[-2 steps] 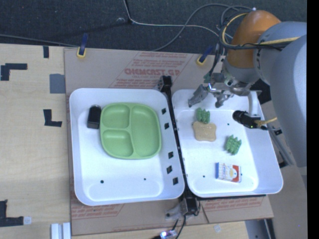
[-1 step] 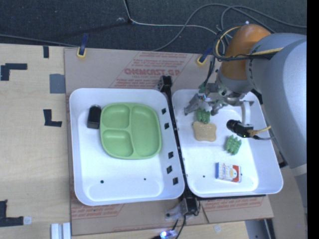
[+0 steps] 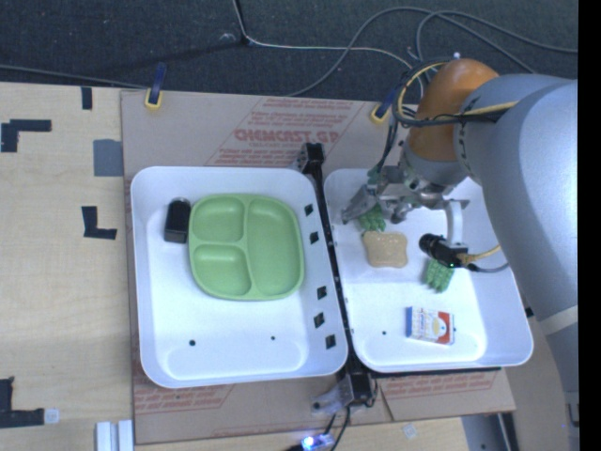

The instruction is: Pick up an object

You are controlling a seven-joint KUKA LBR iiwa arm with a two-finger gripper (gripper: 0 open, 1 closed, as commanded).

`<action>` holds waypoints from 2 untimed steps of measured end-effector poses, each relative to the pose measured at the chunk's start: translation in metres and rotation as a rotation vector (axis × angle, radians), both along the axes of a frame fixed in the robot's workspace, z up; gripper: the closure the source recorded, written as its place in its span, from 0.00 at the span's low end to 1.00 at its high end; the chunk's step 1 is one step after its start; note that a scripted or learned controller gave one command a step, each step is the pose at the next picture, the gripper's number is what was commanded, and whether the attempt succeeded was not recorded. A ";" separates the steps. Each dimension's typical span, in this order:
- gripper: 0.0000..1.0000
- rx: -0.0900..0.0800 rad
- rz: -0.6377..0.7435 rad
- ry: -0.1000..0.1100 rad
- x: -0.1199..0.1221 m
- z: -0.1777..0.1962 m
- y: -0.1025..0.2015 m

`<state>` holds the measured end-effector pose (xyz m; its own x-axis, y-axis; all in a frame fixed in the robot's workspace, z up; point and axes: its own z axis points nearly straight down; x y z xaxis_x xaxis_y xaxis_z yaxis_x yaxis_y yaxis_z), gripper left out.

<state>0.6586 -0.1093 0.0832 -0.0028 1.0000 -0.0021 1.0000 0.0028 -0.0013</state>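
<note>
My gripper [image 3: 380,205] hangs low over the back left part of the right bin [image 3: 498,346], under the orange wrist band [image 3: 449,111]. A small green object [image 3: 375,222] lies directly beneath it, partly covered by it. Just in front lies a beige, rounded object [image 3: 385,249]. To its right a second green piece [image 3: 437,275] rests beside a black part of the gripper assembly. A small blue, white and red box [image 3: 430,325] lies flat near the bin's front.
The left bin [image 3: 160,346] holds a green divided plate [image 3: 247,247] and a black block [image 3: 177,220] at the plate's left. A black divider [image 3: 324,252] with clips runs between the bins. Cables trail across the dark floor behind the bench.
</note>
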 end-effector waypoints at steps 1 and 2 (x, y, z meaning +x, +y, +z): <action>1.00 -0.001 0.001 -0.002 0.001 0.012 0.000; 1.00 0.002 -0.001 -0.004 0.006 0.057 -0.004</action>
